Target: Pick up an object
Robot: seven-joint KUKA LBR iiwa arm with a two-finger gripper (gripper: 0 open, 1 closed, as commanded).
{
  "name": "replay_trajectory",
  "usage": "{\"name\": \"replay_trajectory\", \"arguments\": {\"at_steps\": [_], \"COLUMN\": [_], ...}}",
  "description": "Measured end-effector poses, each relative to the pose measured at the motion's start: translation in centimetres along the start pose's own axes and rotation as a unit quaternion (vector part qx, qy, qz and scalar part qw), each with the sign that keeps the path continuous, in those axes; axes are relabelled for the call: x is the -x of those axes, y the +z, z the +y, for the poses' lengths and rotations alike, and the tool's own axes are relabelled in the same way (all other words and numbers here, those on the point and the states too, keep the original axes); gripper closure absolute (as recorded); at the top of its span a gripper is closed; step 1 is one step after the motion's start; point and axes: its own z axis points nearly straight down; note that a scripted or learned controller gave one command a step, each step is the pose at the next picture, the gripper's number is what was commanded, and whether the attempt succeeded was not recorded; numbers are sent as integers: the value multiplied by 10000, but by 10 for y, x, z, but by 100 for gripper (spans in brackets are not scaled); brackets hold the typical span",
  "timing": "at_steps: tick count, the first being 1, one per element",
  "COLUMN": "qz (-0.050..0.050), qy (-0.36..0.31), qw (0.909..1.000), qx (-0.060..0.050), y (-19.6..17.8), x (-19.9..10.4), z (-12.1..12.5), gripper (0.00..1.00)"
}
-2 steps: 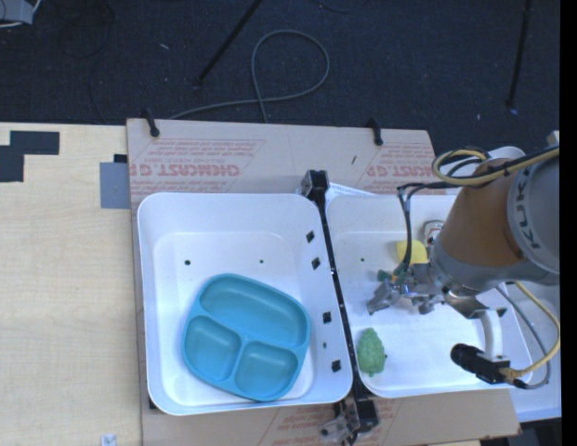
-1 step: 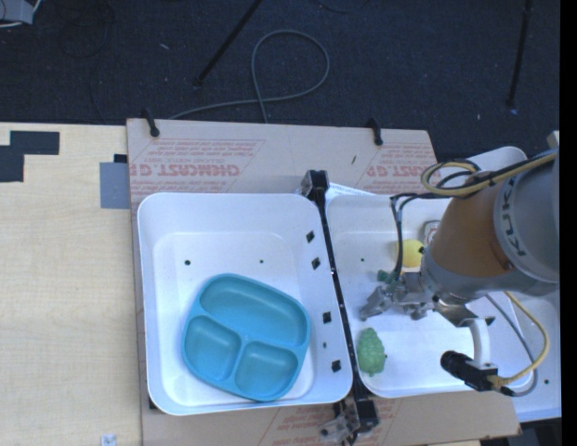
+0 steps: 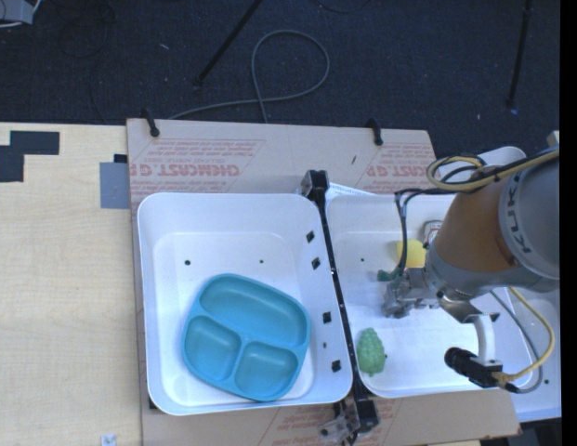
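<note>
Camera view, looking down at a slant: two shallow white plastic bins sit side by side on a cardboard-lined bench. Left white bin [image 3: 163,249] holds a blue three-compartment plastic tray [image 3: 245,335], lying flat toward the bin's 5 o'clock area, its two smaller wells nearest the bottom edge. Right white bin [image 3: 362,216] holds the loose things. A green knobbly rounded object [image 3: 371,351] lies at about 7 o'clock in that bin, just beside the black divider between the bins. A small yellow rounded object [image 3: 414,253] sits near the bin's centre, partly covered by the arm's wrist, with a small green piece [image 3: 388,274] touching or just beside it at its 8 o'clock.

The grey arm with its orange band [image 3: 478,226] enters from 3 o'clock and bends down into the right bin. Its metallic two-finger gripper [image 3: 399,300] hangs low just below the yellow object and at about 1 o'clock from the knobbly green one, apart from it. Whether the tool is wide, narrow or holding anything cannot be told; it is too small and blurred.
</note>
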Motion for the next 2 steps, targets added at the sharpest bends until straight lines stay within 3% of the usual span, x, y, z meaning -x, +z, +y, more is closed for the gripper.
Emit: {"name": "replay_trajectory", "arguments": {"at_steps": [2], "qz": [-6], "qy": [-38], "qw": [10000], "qx": [10], "y": [-83], "x": [-1], "z": [-3], "gripper": [100]}}
